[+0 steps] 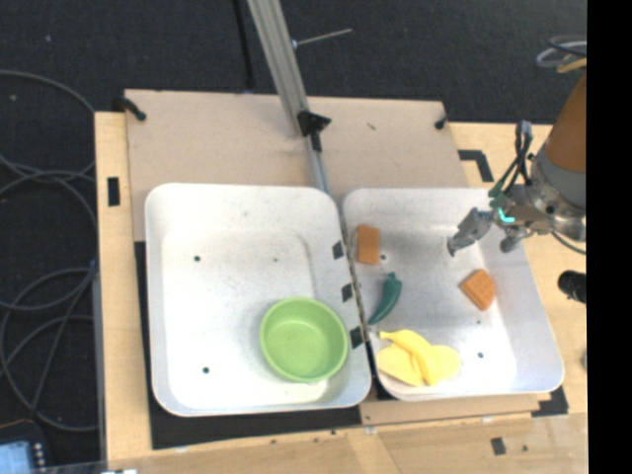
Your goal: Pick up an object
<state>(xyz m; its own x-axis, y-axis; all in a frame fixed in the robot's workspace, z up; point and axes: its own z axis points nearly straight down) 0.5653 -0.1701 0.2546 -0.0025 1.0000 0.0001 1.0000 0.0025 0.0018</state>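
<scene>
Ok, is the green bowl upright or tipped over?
Upright: the green bowl sits in the left bin, its round rim and hollow interior facing the camera.

Camera view: single fixed camera, mounted above the bench (247, 136), looking down at a slant. Far edge of the bench toward top of frame, near edge toward bottom. Distance moderate: both white bins taken in whole, left bin (212, 215) and right bin (425, 210) side by side near centre, with dark floor (128, 28) around the bench at top and left. Arm (568, 136) enters at the right edge. Metal pole (276, 47) rises from the back toward the lens
</scene>
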